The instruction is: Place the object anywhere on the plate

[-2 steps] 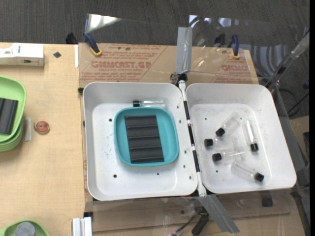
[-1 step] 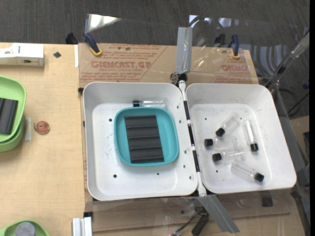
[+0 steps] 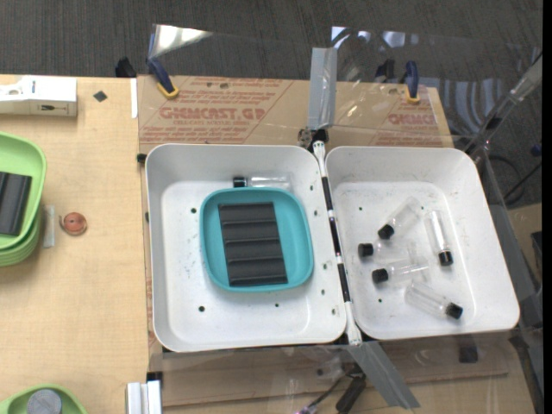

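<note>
A teal square plate sits in the left white bin, with a dark ribbed block lying on its middle. A clear vial with a black cap lies just behind the plate, against the bin's back wall. In the right white bin lie several clear vials with black caps, scattered around its middle and front right.
A brown cardboard sheet lies behind the bins, held by clamps. On the wooden bench at the left stand a green tray, a small orange disc and a white box. Cables and metal framing run along the right side.
</note>
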You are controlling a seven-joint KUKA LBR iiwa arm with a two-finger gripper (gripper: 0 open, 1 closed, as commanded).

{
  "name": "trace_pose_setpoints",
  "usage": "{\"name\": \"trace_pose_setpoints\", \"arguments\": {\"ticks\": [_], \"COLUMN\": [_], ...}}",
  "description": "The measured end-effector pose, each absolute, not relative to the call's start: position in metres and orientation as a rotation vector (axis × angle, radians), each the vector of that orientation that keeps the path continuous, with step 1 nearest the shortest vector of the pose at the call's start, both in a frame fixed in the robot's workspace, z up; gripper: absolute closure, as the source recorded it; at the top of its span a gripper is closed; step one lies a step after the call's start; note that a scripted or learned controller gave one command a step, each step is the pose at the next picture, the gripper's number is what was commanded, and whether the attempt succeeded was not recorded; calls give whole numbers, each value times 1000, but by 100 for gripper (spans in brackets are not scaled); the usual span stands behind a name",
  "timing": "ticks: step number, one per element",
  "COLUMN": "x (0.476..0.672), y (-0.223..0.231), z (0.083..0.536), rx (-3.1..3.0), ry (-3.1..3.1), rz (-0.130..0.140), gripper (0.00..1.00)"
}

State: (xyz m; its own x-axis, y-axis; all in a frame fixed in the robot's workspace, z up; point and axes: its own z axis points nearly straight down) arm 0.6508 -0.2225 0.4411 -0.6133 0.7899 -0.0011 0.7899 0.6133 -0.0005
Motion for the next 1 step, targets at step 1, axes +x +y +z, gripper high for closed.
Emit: {"name": "trace_pose_setpoints", "arguments": {"ticks": [1], "x": [651], "y": [-222], "z": [441], "rx": [1381], "ry": [2821], "rz": [-1], "gripper": [0]}}
